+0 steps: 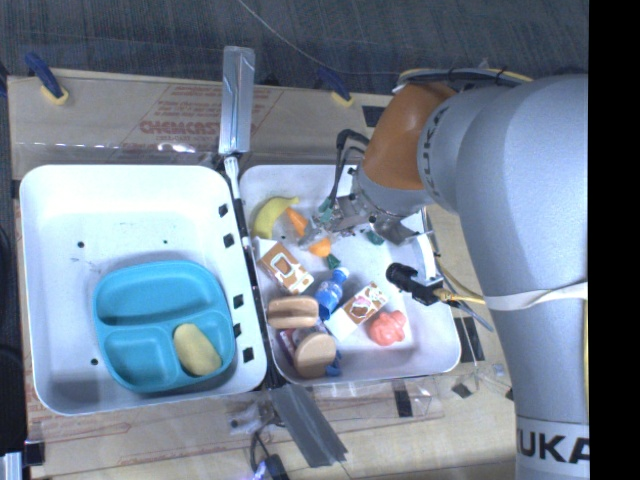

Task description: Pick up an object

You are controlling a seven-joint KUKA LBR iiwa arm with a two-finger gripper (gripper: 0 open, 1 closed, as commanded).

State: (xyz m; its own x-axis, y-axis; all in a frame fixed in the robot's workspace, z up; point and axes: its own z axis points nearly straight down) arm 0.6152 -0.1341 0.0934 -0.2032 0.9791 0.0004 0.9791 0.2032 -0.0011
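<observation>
Grey KUKA arm (520, 228), white "KUKA" letters at its base, over the right bin (440, 353).
Its gripper (335, 216) sits low at the bin's twelve o'clock; whether it is wide, narrow or holding anything cannot be told. Left bin (50, 268) bears a blue divided tray (150, 303) with a potato (197, 349). At the gripper's nine o'clock lies a banana (270, 214), long axis ten to four.

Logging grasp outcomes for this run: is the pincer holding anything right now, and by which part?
Cannot be told. The pincer sits low in the right bin, beside the banana, with nothing seen between its tips.
</observation>
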